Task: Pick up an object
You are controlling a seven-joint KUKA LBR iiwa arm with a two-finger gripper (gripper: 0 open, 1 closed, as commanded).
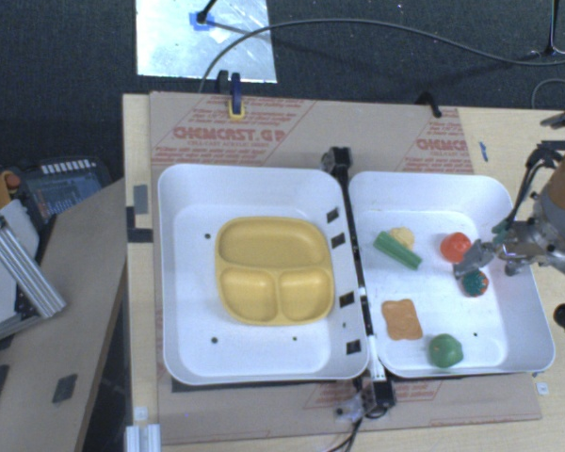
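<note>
The camera view shows the grey two-finger gripper (477, 264) reaching in from the right over the right-hand shallow white bin (424, 194), low beside a small dark teal ball (476, 283) and just right of a round red-orange object (455, 246); whether it is parted or closed on anything cannot be told. Also in that bin lie a green cylindrical piece (396, 250) resting against a small yellow lump (401, 236), a flat orange-brown square (402, 319) and a round green ball (444, 349) near the front edge. The left-hand shallow white bin (184, 196) holds a yellow plastic tray with three compartments (270, 269).
</note>
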